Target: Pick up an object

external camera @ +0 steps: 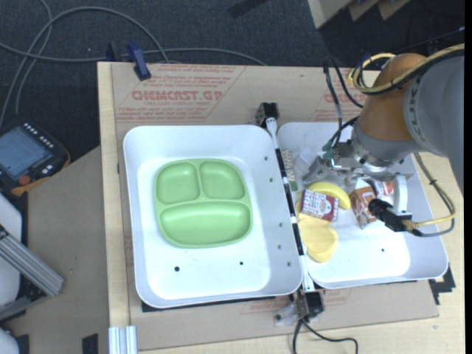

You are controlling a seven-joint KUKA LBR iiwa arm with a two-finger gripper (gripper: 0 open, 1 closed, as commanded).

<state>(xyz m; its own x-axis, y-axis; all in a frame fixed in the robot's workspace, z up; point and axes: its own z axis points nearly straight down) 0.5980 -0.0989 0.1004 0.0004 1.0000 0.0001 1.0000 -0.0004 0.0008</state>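
Banana (333, 193) just beside tool (346, 169) — right bin (383, 260).

Robotics lab, not a home: industrial arm (413, 102) w/ exposed cabling over a counter (110, 198), two white bins (140, 220) clamped side by side, teach pendant (26, 157) at left, loose cables (66, 28) on dark carpet.

The grey arm (435, 102) reaches in from the right, its orange band (387, 102) above the wrist, bent downward over the right bin (383, 260). The gripper (352, 169) hangs low inside that bin.
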